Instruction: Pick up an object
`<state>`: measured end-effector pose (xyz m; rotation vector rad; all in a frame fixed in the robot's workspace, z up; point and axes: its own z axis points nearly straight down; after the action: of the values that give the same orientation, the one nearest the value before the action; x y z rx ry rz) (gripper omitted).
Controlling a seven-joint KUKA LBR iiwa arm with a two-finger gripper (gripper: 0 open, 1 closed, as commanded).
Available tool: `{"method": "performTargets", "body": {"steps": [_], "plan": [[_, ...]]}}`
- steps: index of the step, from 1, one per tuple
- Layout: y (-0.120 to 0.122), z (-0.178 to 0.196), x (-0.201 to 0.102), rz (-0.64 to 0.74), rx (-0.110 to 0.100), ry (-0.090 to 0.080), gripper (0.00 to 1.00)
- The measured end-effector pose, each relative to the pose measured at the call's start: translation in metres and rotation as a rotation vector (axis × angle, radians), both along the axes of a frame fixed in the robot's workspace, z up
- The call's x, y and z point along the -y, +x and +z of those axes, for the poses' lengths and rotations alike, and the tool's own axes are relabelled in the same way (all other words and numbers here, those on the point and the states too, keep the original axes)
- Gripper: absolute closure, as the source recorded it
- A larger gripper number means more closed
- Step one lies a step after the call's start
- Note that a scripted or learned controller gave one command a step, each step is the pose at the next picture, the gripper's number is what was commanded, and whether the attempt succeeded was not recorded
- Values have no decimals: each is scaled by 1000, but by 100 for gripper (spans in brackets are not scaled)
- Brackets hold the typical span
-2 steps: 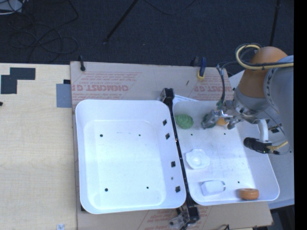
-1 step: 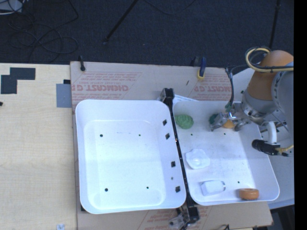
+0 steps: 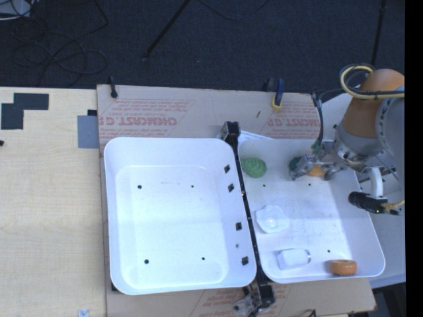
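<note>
Nearest the camera, one orange disc (image 3: pixel 342 267) lies in the right bin's (image 3: pixel 360 230) front right corner; one white block (image 3: pixel 293 258) sits beside it, one white cup (image 3: pixel 271 218) mid-bin, one green ball (image 3: pixel 254 167) at the back left; the left bin (image 3: pixel 125 170) holds nothing. Over the back right, the hand (image 3: pixel 310 168) hovers low; its opening cannot be told. Judged step: approach; next, descend and close.

Left white bin (image 3: pixel 119 177) on cardboard sheet (image 3: pixel 165 114), blue clamp (image 3: pixel 278 92) at its edge
</note>
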<state>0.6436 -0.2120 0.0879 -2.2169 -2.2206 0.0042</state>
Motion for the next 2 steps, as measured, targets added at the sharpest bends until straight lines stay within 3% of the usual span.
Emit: {"method": "performTargets", "body": {"steps": [1,2], "plan": [[-5,24,1,-3,5,-2,0],[0,1,0,2,-3,0,0]]}}
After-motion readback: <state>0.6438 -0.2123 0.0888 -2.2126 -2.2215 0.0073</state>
